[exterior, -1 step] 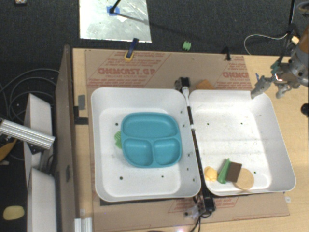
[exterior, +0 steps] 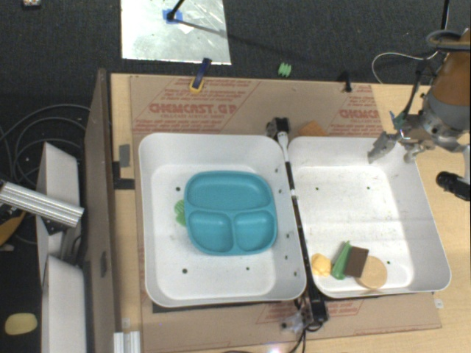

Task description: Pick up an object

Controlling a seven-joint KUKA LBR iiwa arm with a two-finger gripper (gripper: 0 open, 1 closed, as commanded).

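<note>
The gripper (exterior: pixel 392 143) hangs over the far right corner of the right bin (exterior: pixel 412 197), near its back rim. Its two fingers look parted a little with nothing between them, though they are small and blurred, so the gap is hard to judge.

The things to pick lie well away from it, toward the near edge of that bin: a green stick (exterior: pixel 341 261), long axis running near-to-far with a slight lean, a brown block (exterior: pixel 357 261) touching its right side, a tan disc (exterior: pixel 372 272) partly under the block, and a yellow lump (exterior: pixel 320 264) just left of the stick. They crowd the near rim (little room on that side), while the bin floor between them and the gripper lies open.

Further left, in the left bin (exterior: pixel 158 197), a blue tray (exterior: pixel 229 212) covers most of a green thing (exterior: pixel 179 212) at its left edge. The arm (exterior: pixel 449 101) is cut off at the right.
</note>
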